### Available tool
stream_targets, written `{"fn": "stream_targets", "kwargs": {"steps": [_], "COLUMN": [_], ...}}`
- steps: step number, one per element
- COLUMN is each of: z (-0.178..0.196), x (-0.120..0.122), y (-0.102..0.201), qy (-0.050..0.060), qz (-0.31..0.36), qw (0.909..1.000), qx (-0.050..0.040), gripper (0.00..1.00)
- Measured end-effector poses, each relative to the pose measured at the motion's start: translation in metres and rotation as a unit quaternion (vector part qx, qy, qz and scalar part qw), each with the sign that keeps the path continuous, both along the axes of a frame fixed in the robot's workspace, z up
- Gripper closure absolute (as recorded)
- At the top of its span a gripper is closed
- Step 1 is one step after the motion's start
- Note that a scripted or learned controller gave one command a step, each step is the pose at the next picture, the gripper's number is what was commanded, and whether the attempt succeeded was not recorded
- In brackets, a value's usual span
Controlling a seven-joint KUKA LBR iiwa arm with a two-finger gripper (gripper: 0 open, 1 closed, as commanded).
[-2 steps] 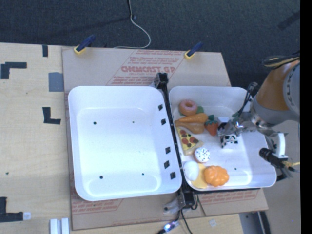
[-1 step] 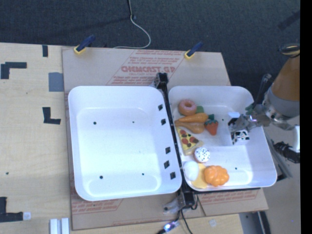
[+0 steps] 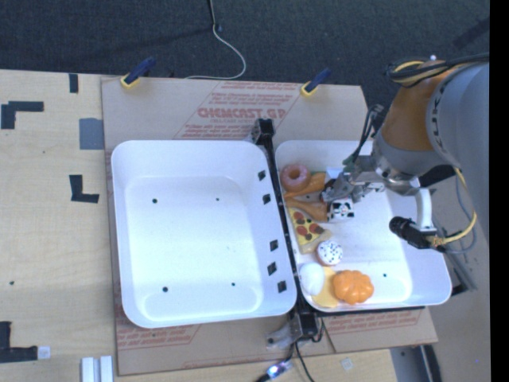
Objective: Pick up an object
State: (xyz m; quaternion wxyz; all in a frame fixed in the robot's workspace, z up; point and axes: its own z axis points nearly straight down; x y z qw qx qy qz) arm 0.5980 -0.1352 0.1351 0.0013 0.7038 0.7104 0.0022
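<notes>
The likeliest target is the small black-and-white toy [image 3: 341, 209] in the right bin [image 3: 398, 249], since the gripper [image 3: 343, 191] hangs directly over it, at about eleven o'clock from the bin's middle. Whether anything is between the fingers cannot be told from this angle, nor whether they stand apart or together; the toy looks to be resting on the bin floor just below them.

The other objects crowd along the bin's nine o'clock wall, probably because they slid or were dropped against the divider. A pink doughnut [image 3: 295, 175] sits at the twelve o'clock end of that row, touching an orange-brown piece [image 3: 312, 188] beside it. Below lies a pizza slice [image 3: 308, 228], then a white dotted ball [image 3: 329, 253], a white egg shape [image 3: 312, 277] and an orange pumpkin-like toy [image 3: 352, 286] near the six o'clock rim, the last resting on a pale yellow piece.

The left bin [image 3: 191, 229] lies at nine o'clock, across the black divider.

The arm [image 3: 433, 126] reaches in from three o'clock, its orange band above the wrist, the wrist bent down and pointing toward nine o'clock so the tool comes at the cluster from its open side.
</notes>
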Motion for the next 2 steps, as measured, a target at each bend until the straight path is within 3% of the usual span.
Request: {"fn": "stream_targets", "kwargs": {"steps": [1,2], "z": [0.053,0.068], "x": [0.073,0.070], "y": [0.055,0.142], "qy": [-0.002,0.002], "qz": [0.000,0.000], "qw": [1.0000,1.0000], "qx": [0.0000,0.0010], "gripper": [1.00,1.00]}}
